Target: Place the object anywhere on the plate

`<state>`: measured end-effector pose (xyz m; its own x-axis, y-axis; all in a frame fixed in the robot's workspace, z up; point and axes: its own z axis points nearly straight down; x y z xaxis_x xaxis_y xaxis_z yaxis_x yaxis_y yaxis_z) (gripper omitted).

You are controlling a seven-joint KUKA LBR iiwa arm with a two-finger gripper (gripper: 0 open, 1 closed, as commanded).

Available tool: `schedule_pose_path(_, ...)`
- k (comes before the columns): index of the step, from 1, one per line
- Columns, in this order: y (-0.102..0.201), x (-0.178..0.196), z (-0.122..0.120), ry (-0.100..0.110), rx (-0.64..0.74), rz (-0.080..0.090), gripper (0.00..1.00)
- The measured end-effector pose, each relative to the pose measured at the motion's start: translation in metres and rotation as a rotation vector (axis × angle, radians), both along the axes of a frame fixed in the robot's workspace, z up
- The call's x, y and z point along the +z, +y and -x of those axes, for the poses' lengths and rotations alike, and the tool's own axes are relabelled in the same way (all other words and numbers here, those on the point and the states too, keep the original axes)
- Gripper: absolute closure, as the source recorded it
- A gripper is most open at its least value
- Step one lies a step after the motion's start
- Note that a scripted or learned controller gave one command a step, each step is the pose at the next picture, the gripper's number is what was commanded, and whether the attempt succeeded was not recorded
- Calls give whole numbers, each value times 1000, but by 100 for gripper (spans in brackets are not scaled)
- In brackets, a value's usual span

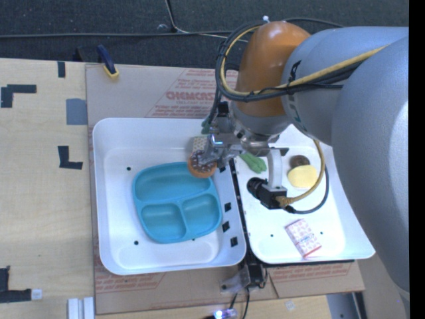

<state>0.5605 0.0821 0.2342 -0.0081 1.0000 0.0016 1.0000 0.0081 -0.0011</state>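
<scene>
Looming closest to the lens, the grey arm [372,131] with its orange band [269,52] sweeps in from the right and covers much of the right bin [345,248]. Below the wrist, the gripper [211,153] hangs over the upper right corner of the blue plate [176,201], which lies in the left bin [109,178]. A small round orange-brown object [201,167] sits right at the gripper's tip, and it looks pinched there, though the view is too cluttered for me to be sure it is truly held between the fingers. It is poised just at the plate's rim, not over a compartment. In the right bin lie a yellow item [302,175], a green piece [254,162], a dark brown lump [299,161] and a small red-and-white packet [303,237]. The risk from here, as I judge it, is a release too near the edge: the object could catch the raised rim and roll off into the bin floor, or toward the divider between the bins. A weak pinch could also let it slip early.
</scene>
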Motion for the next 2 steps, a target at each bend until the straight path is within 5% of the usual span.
schedule_pose_path(1,48,0,-13,0,-2,1,100)
schedule_pose_path(2,45,0,-13,1,-5,2,0)
